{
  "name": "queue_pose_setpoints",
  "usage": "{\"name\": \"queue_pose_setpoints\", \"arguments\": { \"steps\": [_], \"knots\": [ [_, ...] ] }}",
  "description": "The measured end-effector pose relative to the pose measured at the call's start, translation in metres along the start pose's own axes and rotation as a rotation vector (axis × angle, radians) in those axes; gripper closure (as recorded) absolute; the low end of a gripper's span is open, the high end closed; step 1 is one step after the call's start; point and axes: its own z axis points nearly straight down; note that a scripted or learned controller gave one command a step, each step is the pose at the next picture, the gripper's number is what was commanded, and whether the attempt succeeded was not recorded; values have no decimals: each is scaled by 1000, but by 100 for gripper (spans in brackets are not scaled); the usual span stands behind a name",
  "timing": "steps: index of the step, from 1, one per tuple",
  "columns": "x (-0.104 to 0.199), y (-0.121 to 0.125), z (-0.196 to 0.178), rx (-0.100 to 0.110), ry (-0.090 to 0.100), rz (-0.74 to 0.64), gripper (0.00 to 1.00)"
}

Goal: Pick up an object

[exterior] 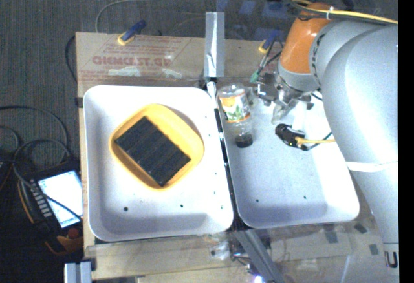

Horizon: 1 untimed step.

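Bottle (235, 111) lies just left of end effector (283, 107).

Grey arm (362, 88), orange band (304, 46) (yellow cable (349, 15))

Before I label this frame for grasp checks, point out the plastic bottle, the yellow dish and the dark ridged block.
plastic bottle (235, 109): camera view, on its labelled body, in the right bin.
yellow dish (185, 125): camera view, on its bare right rim, in the left bin.
dark ridged block (154, 149): camera view, on its top face.
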Motion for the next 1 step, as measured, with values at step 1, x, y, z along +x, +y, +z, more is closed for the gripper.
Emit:
{"name": "queue_pose_setpoints", "arguments": {
  "steps": [1],
  "knots": [
    [-60,-30,-5,2,2,-31,0]
  ]
}}
